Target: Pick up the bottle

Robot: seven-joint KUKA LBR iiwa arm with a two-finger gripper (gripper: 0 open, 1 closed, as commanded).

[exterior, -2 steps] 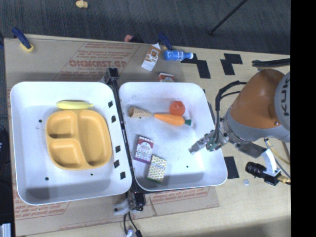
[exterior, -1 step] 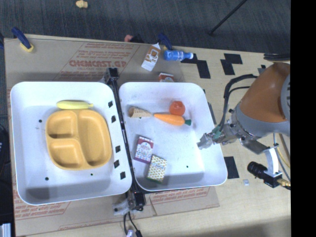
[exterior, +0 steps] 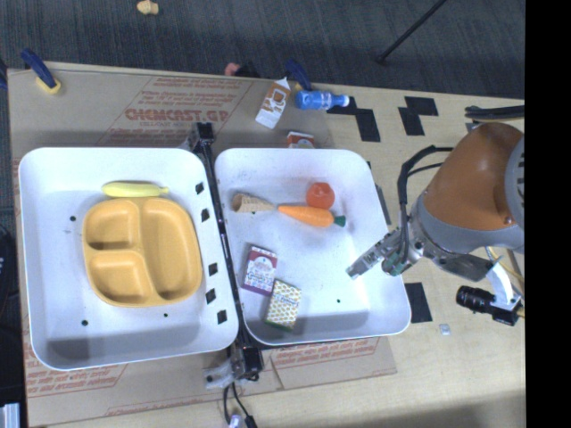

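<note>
A small blue bottle (exterior: pixel 318 101) lies on its side on the bench, behind the right bin (exterior: pixel 385 315) and outside it. My gripper (exterior: pixel 373 260) hangs low over the right bin's right side, near its rim, far in front of the bottle. Nothing shows in its grasp. The grey arm with its orange band (exterior: pixel 468 181) reaches in from the right.
The right bin holds a carrot (exterior: pixel 307 215), a red tomato (exterior: pixel 321 194), a bread piece (exterior: pixel 252 205) and two small boxes (exterior: pixel 260 270) (exterior: pixel 284 304). A yellow divided plate (exterior: pixel 141 248) and a banana (exterior: pixel 134 189) lie in the left bin (exterior: pixel 36 328). A small carton (exterior: pixel 273 105) lies beside the bottle.
</note>
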